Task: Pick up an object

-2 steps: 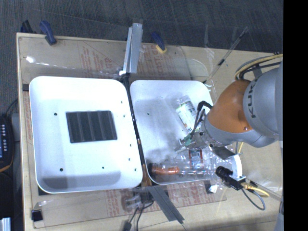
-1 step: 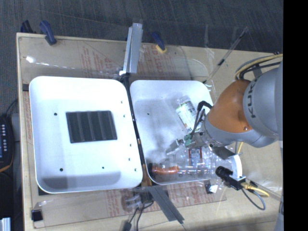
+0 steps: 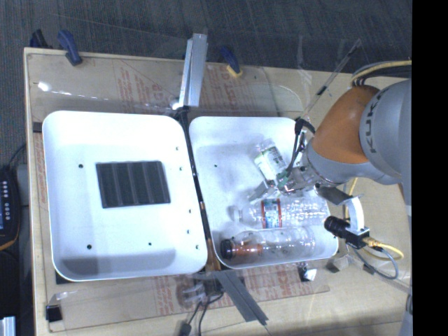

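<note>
Gripper (image 3: 288, 180) over right bin (image 3: 217, 145), touching btls (image 3: 276, 215)? Grip unclear.

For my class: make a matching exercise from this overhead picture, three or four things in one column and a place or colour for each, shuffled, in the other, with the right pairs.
Things
1. dark ribbed panel
2. clear bottle with red label
3. bottle with dark cap
4. orange band

Places
A. along the right bin's near wall
B. on the arm above the wrist
C. left bin's floor
D. middle of the right bin

Pairs: 1-C, 2-D, 3-A, 4-B
</note>
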{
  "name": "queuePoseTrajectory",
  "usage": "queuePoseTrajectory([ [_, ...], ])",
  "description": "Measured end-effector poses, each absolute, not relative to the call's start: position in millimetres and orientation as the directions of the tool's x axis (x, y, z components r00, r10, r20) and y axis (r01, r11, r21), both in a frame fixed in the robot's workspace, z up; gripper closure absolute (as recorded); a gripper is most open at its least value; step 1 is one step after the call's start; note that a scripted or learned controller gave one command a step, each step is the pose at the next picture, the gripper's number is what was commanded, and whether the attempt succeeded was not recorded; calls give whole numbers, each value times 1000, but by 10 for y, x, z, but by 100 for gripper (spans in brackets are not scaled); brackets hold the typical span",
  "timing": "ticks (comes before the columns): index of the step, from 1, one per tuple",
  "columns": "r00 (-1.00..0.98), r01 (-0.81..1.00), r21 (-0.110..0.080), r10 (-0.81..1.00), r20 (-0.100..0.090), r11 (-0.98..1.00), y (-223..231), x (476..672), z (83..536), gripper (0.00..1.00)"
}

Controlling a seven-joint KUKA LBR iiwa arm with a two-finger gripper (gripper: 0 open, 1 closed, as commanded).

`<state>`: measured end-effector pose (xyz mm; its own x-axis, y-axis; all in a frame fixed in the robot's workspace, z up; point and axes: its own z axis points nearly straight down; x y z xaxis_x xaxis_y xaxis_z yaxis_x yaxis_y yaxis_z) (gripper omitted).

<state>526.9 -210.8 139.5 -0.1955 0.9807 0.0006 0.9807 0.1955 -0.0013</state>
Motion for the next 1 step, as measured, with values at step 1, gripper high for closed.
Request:
queuePoseTrajectory([
  [1, -188, 982, -2, 982, 3, 188, -2064, 6386, 916, 0],
])
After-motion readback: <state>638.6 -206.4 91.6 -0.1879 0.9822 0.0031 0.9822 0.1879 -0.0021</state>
